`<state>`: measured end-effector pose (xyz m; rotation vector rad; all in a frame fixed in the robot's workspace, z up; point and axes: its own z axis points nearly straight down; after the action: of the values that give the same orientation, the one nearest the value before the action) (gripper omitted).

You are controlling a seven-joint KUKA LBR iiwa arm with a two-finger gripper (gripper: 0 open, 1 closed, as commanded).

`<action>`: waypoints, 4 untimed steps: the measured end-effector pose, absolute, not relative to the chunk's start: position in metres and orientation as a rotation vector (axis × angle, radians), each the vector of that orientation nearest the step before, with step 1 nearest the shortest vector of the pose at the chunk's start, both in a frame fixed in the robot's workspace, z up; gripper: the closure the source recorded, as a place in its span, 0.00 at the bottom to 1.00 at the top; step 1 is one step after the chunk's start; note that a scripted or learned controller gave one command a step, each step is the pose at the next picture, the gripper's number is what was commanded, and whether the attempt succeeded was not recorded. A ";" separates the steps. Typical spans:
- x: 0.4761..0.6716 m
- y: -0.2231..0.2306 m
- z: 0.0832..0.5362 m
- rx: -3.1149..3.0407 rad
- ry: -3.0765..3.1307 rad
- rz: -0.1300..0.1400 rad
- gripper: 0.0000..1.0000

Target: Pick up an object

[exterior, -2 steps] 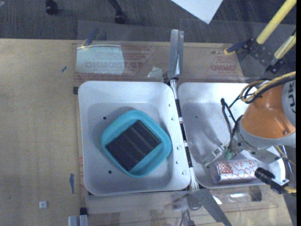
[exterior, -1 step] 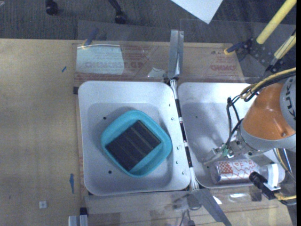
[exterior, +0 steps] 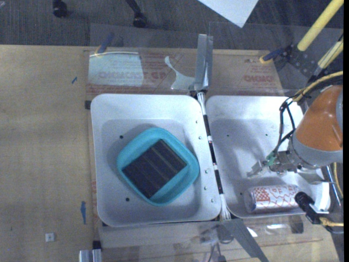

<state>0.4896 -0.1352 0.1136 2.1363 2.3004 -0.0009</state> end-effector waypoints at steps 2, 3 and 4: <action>0.479 -0.110 0.100 2.089 2.349 -0.002 0.00; 0.479 -0.159 0.122 2.245 2.195 -0.001 0.00; 0.588 -0.113 0.088 2.127 2.302 0.007 0.00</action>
<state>0.5881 -0.1128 0.0884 2.1267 2.3021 0.0068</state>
